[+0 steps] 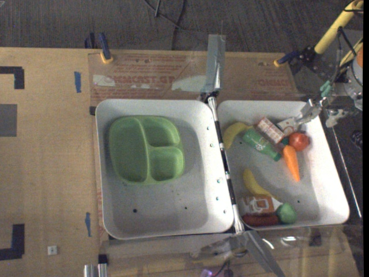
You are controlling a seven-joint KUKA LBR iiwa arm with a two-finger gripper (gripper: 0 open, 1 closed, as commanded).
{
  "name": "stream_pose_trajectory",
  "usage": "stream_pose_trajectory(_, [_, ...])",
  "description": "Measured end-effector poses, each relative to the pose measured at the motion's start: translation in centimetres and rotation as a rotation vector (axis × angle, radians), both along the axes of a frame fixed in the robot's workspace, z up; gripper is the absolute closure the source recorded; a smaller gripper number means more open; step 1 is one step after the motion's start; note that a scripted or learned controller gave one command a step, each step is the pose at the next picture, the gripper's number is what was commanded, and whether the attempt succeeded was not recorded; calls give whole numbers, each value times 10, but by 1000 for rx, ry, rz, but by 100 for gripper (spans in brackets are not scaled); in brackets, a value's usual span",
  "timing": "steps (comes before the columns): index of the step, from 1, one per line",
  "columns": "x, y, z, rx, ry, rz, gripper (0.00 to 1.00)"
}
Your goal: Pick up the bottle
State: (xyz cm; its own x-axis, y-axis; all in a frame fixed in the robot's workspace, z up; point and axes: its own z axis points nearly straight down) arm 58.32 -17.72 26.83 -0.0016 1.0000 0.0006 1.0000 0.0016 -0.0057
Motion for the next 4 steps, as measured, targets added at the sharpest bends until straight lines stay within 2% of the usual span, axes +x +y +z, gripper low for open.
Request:
stream_pose_trajectory(1, [48,82,-145,0,1,-119,0])
stream_pose_trajectory(2, [16,78,-180,0,-15,-199,0])
stream_pose_trajectory(3, [17,75,-173,-6,-13,-201,100])
stream_pose_trajectory(4, [-30,140,-84,-1,-5,-234,100])
